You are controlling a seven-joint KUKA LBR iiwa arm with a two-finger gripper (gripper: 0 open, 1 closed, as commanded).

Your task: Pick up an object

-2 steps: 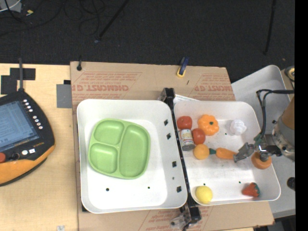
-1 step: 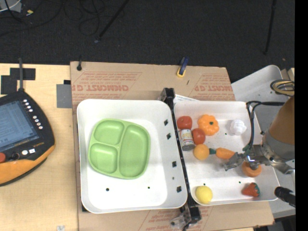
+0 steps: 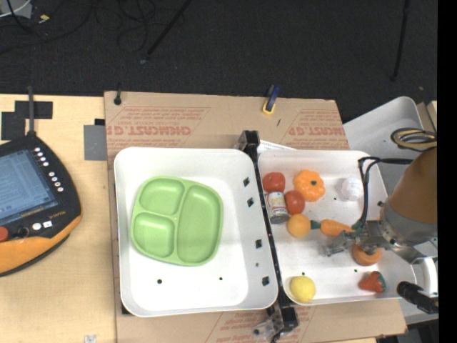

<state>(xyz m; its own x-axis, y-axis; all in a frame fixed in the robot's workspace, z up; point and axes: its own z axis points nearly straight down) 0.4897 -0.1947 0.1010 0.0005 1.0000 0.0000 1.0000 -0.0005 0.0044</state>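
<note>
The right bin point(image 3: 335, 281) holds several small toys. A red tomato point(image 3: 273, 182), an orange pumpkin point(image 3: 308, 184) and a white lump point(image 3: 350, 189) lie along its far side. A small can point(image 3: 277, 206) stands beside a red piece point(image 3: 295, 203), with an orange ball point(image 3: 299, 226) and a carrot point(image 3: 332, 227) just below them. My gripper point(image 3: 348, 243) is low in the bin, right beside the carrot's tip and over a round orange piece point(image 3: 366, 255). A strawberry point(image 3: 371, 282) and a lemon point(image 3: 303, 289) rest near the front wall.
The left bin point(image 3: 235, 277) carries a green divided plate point(image 3: 178, 220). A black divider point(image 3: 260, 227) runs between the bins. A teach pendant point(image 3: 28, 199) lies on the bench at the far left. The arm's orange band point(image 3: 425, 191) looms over the right bin's right side.
</note>
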